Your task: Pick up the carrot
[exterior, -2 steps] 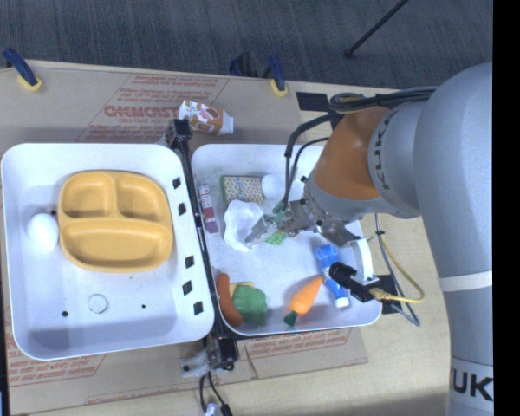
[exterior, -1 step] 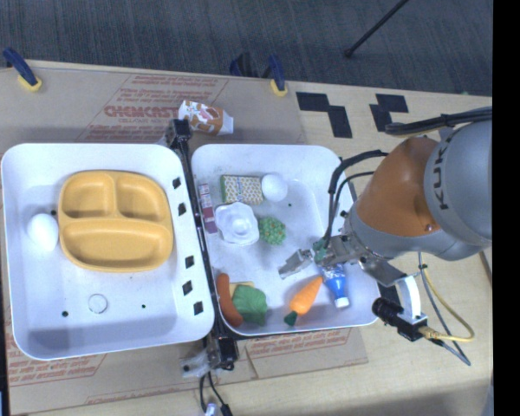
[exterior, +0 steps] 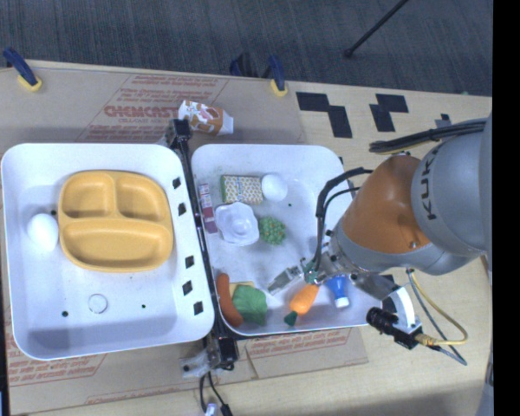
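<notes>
— Right, where's the carrot [exterior: 304, 299] from where you sit?

— I see it in the right bin [exterior: 316, 158], near the front edge, lying at a slant with its green end toward the front. The gripper [exterior: 316, 273] sits just above its orange end, but the wrist covers most of the tool, so I cannot tell how the jaws stand or whether anything touches the carrot.

— What's crowding it?

— A small blue and white bottle [exterior: 339, 290] just to its right, partly under the arm [exterior: 416, 206]. To its left, a green block [exterior: 250, 303] overlaps a red-orange piece [exterior: 224, 291] I can't identify. A grey metallic bit [exterior: 284, 279] lies beside the gripper; too blurred to name.

— And farther back?

— A white cup [exterior: 238, 223], a green bumpy ball [exterior: 272, 230], a cracker-like square [exterior: 241, 188] and a white egg [exterior: 274, 186]. The left bin [exterior: 17, 232] holds a yellow divided tray [exterior: 115, 219] and another white egg [exterior: 42, 230]. The arm's bulk is cut off at my right.
</notes>
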